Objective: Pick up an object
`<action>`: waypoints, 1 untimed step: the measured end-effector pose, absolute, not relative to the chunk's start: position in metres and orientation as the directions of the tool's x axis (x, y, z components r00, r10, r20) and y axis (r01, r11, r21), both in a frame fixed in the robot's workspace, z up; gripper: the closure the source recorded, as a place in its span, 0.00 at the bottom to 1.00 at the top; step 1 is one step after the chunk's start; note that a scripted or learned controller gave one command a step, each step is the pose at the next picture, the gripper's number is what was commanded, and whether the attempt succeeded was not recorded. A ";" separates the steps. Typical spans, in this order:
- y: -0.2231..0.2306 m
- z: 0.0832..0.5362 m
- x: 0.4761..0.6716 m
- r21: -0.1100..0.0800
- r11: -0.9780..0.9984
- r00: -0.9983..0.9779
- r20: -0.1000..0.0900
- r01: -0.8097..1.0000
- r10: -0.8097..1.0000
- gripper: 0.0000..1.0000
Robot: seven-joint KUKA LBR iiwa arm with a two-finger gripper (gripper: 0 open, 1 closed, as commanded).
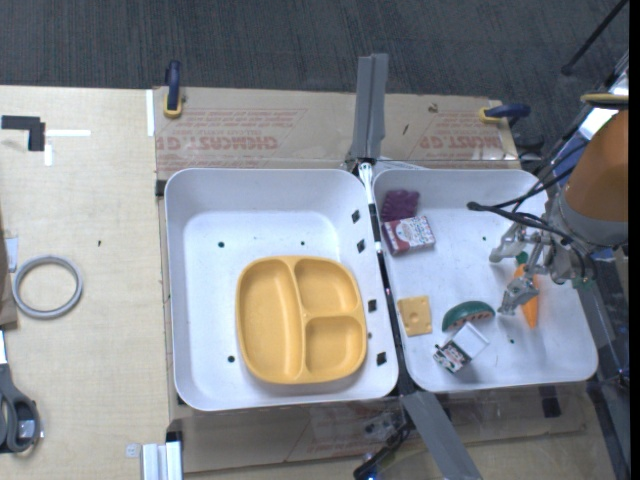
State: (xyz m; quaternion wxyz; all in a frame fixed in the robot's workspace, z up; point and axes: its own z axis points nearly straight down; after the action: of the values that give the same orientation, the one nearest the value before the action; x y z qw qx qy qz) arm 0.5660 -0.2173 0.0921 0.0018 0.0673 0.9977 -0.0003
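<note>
The claw (pixel 522 280) hangs low at the right bin's (pixel 560 368) right side, just over a carrot (pixel 530 311); whether it is released or clenched I cannot tell. A glancing descent could nudge the carrot against the wall (it lies near the rim). Nearby sit a green-rimmed piece (pixel 468 314), cheese slice (pixel 415 315), red packet (pixel 409 234) and purple grapes (pixel 400 204); the yellow divided plate (pixel 300 318) fills the left bin.

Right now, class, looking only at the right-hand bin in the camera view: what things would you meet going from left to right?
Purple grapes → yellow cheese slice → green-rimmed piece → gripper beside the orange carrot.
</note>
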 end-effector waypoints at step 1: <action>-0.217 0.092 0.566 0.000 0.991 -0.991 -0.004 0.134 0.134 0.00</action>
State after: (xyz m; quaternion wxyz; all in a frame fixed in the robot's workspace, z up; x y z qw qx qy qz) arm 0.5660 -0.2173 0.0921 0.0018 0.0673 0.9977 -0.0003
